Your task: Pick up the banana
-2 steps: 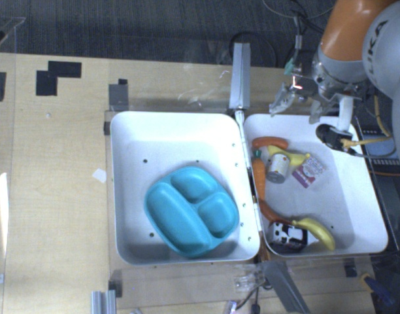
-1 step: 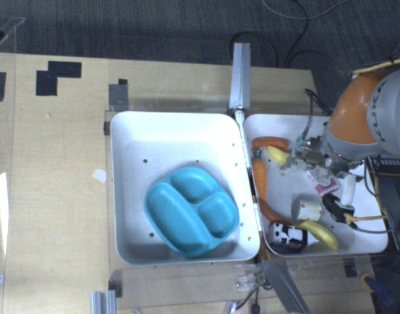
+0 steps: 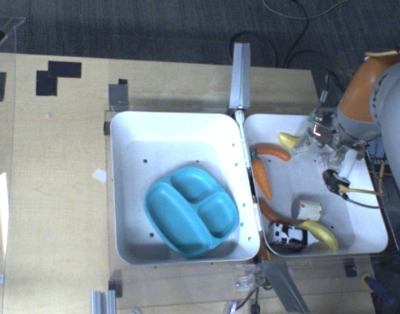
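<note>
A yellow banana (image 3: 321, 235) lies at the front of the right bin (image 3: 376, 244), curved, with one end next to a small grey can (image 3: 308, 208). A second, smaller yellow piece (image 3: 288, 139), banana-like, lies near the back of that bin. My gripper (image 3: 313, 135) hangs over the back right part of the bin, just right of the small yellow piece and well behind the front banana. Nothing shows held in it.
The right bin also holds an orange sausage shape (image 3: 272, 152), a carrot (image 3: 262, 179), a reddish piece (image 3: 270, 212) and a black-and-white object (image 3: 288, 236). A blue divided plate (image 3: 191, 210) sits in the left bin (image 3: 121, 175). A black cable (image 3: 336, 180) loops below the wrist.
</note>
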Tool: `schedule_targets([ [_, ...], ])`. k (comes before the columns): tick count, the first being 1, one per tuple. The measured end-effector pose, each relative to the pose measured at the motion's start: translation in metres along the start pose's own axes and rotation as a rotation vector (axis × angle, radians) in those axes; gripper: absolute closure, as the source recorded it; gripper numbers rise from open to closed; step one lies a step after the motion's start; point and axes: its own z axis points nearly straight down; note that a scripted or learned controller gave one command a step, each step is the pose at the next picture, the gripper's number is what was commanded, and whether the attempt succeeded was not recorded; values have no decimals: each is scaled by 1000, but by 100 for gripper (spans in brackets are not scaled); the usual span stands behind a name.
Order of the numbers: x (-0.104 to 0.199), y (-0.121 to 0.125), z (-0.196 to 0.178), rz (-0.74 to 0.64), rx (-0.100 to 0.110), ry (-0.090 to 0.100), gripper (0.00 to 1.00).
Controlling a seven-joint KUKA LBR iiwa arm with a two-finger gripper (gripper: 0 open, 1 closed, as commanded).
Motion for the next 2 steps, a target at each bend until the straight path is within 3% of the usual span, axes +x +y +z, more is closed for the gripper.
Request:
schedule_targets([
  [1,4,34,7,3,77,-16,0],
  [2,3,35,8,1,78,-14,0],
])
